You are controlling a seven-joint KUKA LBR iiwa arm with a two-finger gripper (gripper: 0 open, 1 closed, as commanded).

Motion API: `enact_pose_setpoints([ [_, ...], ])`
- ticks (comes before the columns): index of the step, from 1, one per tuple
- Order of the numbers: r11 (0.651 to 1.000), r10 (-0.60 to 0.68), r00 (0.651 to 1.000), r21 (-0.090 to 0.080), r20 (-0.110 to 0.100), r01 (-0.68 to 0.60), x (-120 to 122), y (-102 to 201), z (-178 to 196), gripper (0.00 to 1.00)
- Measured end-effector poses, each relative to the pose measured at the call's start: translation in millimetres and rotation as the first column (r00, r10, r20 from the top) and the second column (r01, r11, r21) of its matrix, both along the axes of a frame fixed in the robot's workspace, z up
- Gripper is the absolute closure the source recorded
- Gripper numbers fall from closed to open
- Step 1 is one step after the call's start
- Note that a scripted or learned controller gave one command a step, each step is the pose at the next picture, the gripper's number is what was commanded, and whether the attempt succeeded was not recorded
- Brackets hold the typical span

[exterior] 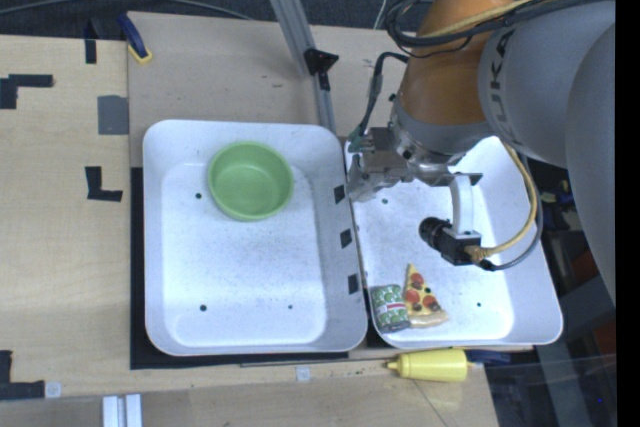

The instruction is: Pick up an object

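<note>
A green bowl point(250, 180) stands upright in the back of the left bin point(170, 315). In the front left corner of the right bin point(520, 315) lie a pizza-slice toy point(423, 297) and, touching it on the left, a small green patterned packet point(388, 307). My gripper point(368, 177) hangs over the back left part of the right bin, close to the wall between the bins. It is well behind the pizza slice and the packet, and nothing shows in its grasp. The wrist hides its tips.
A yellow squeeze bottle point(432, 365) lies on the bench just in front of the right bin. A black fitting with a yellow cable point(448, 241) hangs off the wrist over the right bin. A slanted metal post point(290, 5) rises behind the bins.
</note>
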State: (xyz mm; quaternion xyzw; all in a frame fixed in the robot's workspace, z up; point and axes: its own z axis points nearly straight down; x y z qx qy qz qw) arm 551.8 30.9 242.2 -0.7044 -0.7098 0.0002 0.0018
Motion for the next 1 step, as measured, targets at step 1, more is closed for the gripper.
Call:
enact_pose_setpoints([
  [1,1.0,0.001,1.0,-0.001,-0.001,-0.001,-15.6,52.9,4.3,1.0],
])
